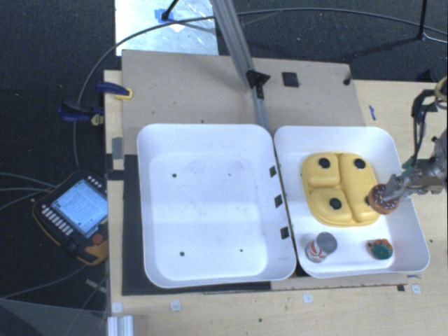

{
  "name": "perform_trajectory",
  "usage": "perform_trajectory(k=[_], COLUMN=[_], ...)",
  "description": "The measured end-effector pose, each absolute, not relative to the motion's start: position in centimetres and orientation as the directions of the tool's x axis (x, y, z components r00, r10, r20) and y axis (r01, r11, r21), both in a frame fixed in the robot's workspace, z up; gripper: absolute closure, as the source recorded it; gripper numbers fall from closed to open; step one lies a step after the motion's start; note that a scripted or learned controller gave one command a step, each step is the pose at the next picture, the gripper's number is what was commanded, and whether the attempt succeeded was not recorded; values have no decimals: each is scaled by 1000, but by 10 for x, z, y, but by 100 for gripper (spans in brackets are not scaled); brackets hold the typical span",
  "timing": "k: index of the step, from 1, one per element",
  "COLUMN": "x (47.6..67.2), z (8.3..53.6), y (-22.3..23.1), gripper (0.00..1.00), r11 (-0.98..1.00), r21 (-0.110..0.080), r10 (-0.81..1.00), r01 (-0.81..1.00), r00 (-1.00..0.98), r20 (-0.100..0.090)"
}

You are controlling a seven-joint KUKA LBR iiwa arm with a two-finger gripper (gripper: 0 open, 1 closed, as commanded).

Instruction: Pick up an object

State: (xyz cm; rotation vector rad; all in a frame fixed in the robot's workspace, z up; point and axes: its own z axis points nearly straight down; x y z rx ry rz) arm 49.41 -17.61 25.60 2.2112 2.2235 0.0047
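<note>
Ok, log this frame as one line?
gripper: right bin, at brown sprinkled doughnut-shaped toy | grasp: cannot tell | yellow four-lobed block: beside | left bin: untouched

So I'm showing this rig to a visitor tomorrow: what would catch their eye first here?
Probably the big yellow block with black dots in the right bin, bright against the white. Next, the arm reaching in from the right, its tip at a brown round thing by the block's edge. The left bin is bare.

Brown sprinkled donut (383, 199) against yellow block's (340, 188) right edge, right bin (413, 243).
</note>
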Motion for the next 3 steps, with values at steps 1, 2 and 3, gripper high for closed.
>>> perform_trajectory(k=[1, 2, 3], x=[489, 495, 503], z=[256, 243, 243], y=[-130, -72, -10], gripper=[100, 100, 100], r11=[9, 10, 12], r21=[2, 2, 2], r10=[1000, 1000, 1000], r01=[1000, 1000, 1000], r00=[-9, -10, -12], r20=[1, 2, 2])
